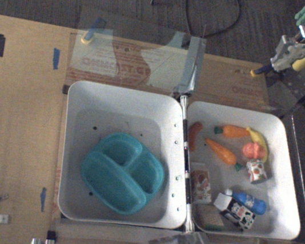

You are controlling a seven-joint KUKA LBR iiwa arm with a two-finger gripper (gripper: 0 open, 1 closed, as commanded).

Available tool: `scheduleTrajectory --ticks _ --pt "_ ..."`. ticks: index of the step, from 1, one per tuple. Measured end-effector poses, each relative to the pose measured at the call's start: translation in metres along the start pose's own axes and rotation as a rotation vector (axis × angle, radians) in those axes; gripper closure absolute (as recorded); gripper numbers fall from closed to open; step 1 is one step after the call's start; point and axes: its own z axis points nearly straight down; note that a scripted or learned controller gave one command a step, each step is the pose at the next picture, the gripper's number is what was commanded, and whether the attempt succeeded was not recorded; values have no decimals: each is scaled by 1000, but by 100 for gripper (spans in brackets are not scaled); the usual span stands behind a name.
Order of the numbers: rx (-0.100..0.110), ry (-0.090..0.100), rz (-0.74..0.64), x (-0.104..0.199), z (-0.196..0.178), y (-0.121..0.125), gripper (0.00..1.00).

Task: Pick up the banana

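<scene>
Banana (259,140): yellow, curved, lying in the right bin (289,170) near its far right corner. Its upper end touches the leafy tip of a carrot; its lower part curls around a pink, rounded item.

Carrot, upper (233,132): orange with a green top, lying crosswise just left of the banana.

Pink item (253,151): soft-looking lump, tucked against the banana's inner curve; what it is cannot be told.

Carrot, lower (222,152): orange, slanted, green tip pointing toward the near right, just below the upper carrot.

Sausage (194,136): reddish-brown, lying lengthwise against the right bin's left wall.

Small carton (256,172): white with red print, just below the pink item.

Packet (201,186): brown and white, flat, near the left wall in the bin's near half.

Blue bottle (251,203): lying on its side, white cap toward the left.

Cow-patterned carton (236,211): black and white, touching the bottle's near side.

Brown pad (210,217): in the near left corner of the right bin.

Left bin (72,151): holds a teal divided tray (123,172), set at a slant.

Gripper (295,47): at the view's upper right, beyond the bins and well apart from the banana, over dark floor. Yellow and teal parts show around it; whether the fingers stand open or closed cannot be told, and nothing is seen between them.
</scene>
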Motion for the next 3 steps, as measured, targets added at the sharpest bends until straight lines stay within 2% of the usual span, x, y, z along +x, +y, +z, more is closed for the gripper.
scheduleTrajectory --ticks 1,2,3 --pt "0 0 -61 90 1 17 100" --pt "-5 -1 -314 192 0 32 100" --pt "-7 -2 -522 232 0 39 100"
